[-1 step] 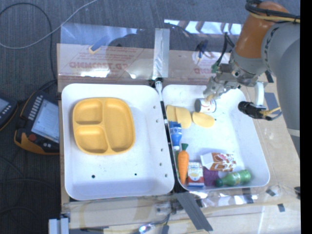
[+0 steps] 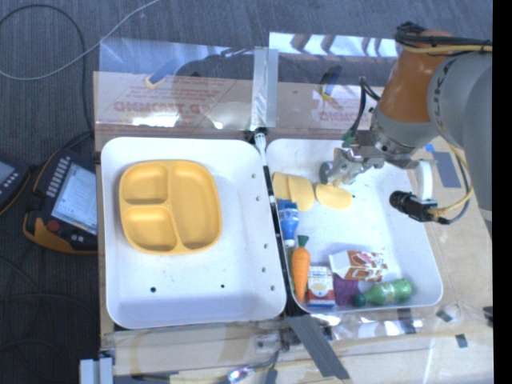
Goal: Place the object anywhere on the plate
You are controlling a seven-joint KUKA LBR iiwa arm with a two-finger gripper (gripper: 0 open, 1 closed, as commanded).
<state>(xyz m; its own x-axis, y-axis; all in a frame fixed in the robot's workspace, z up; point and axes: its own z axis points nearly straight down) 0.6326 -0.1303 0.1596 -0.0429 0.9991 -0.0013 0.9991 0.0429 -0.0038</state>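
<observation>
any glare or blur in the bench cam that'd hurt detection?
Camera view: bright glare streaks on the clear plastic wall behind the bins; the white right bin is near blown out; the gripper looks slightly soft; the yellow three-compartment plate is evenly lit and sharp.

Red print runs across the cardboard sheet (image 2: 172, 102) at twelve o'clock, seen reversed and blurred. No word can be read. The small cartons (image 2: 358, 264) at five o'clock carry print too small to read.

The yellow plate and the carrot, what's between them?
In the camera view, between the plate and the carrot lie bare white bin floor and the bins' adjoining rims.
</observation>
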